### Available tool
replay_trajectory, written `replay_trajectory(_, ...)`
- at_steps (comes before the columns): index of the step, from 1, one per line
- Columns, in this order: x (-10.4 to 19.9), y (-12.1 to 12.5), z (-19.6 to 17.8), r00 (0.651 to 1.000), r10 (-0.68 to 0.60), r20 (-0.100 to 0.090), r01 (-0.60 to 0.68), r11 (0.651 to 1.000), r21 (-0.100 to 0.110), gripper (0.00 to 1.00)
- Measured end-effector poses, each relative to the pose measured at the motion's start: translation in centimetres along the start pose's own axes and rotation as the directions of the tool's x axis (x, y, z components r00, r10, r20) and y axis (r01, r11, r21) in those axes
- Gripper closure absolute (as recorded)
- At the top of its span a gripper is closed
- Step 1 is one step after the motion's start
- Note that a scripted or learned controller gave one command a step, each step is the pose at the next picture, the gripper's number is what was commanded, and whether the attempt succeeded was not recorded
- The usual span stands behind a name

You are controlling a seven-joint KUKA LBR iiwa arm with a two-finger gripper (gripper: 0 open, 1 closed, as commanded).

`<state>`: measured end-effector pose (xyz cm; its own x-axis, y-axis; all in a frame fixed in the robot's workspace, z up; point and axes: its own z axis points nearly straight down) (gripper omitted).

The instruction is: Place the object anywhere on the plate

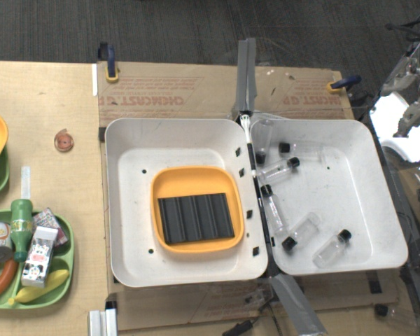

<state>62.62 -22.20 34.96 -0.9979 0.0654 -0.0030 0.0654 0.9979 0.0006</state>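
How the gripper stands cannot be told from this view. In the right bin (378, 187) lie several clear vials with black caps: one (280, 167) near the divider, one (271, 207) along the divider, and two (300, 231) (332, 248) toward the near edge. In the left bin (126, 208) sits an orange plate (196, 178), and a dark ribbed rectangular block (196, 216) lies flat on it. Well to the left, a green tray (64, 275) of toy food rests on the wooden bench (42, 89).
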Motion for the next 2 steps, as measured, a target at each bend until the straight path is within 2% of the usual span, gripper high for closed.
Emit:
replay_trajectory(1,-1.6,0.1,1.4,0.949,-0.315,0.002,0.315,0.949,0.000,0.00)
replay_trajectory(2,-3.4,0.3,-0.1,0.808,-0.589,0.004,0.589,0.808,0.002,0.00)
